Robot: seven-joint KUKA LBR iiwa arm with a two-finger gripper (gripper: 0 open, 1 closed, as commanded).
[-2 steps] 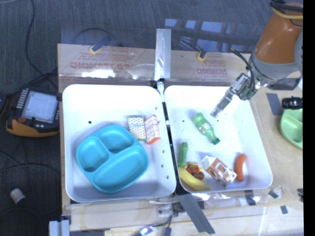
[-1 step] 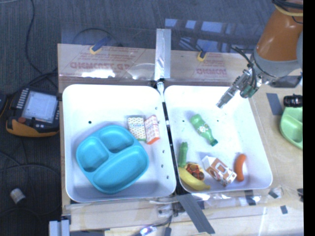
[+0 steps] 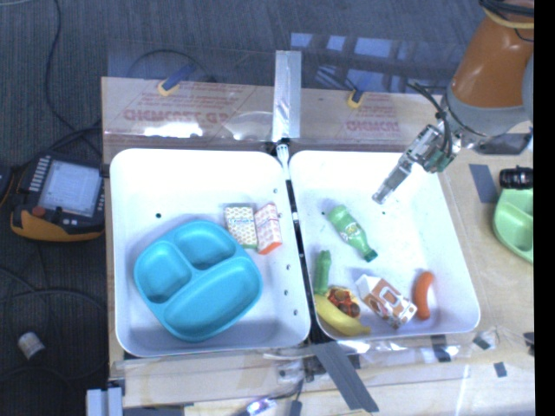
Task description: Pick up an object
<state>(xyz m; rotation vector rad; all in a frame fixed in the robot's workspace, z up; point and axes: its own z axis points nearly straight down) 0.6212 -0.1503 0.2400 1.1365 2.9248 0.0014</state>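
The grey two-finger gripper [image 3: 382,194] is small and blurred over the right white bin [image 3: 451,232]; its grip state cannot be told. The green plastic bottle [image 3: 350,230] lies apart, below-left.

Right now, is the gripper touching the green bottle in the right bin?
Apart. The camera view shows the gripper over bare white bin floor near the right bin's back, with a clear strip of white between it and the green bottle.

Glossy plastic plate [image 3: 198,277] (smooth bins [image 3: 173,167])
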